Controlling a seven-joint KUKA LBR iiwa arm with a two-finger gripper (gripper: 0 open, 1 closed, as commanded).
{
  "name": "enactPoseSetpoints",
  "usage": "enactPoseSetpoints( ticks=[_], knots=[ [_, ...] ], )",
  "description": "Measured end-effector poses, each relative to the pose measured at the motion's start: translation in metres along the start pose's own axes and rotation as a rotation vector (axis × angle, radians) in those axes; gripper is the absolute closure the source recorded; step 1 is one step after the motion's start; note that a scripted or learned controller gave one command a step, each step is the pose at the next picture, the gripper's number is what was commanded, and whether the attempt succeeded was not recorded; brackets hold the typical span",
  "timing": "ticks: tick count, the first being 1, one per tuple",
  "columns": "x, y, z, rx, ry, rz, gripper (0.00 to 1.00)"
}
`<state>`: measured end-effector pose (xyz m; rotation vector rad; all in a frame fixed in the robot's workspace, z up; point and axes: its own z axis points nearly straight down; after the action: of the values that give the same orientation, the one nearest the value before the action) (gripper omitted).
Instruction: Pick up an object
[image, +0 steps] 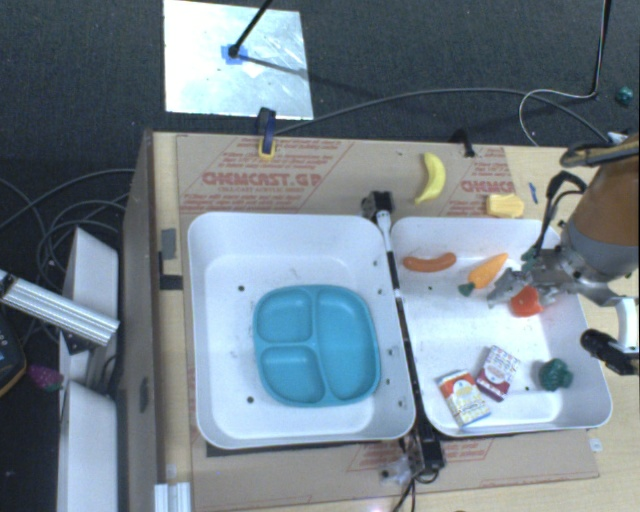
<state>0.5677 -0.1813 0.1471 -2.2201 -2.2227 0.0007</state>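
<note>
Pincer (512, 283): over right bin (575, 405), three o'clock, touching red object (526, 302); grip state cannot be told; orange carrot (487, 270) just beside.

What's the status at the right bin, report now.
Gripper low in right bin, fingers hidden. Red object right beside it, carrot and sausage close. No grasp visible. Cartons and green toy apart, nearer front.

Two white bins (300, 235). One blue divided plate (317, 345). Right bin: one sausage (429, 263), one carrot (486, 271), one red item (526, 302), two small cartons (497, 373), one green item (555, 375). Bench: one banana (433, 178), one yellow block (505, 206).
</note>
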Motion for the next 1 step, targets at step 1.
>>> enactPoseSetpoints(
  ticks=[1],
  knots=[
    [-0.0246, 0.0784, 0.0484, -0.004, -0.001, -0.004, 0.00]
  ],
)
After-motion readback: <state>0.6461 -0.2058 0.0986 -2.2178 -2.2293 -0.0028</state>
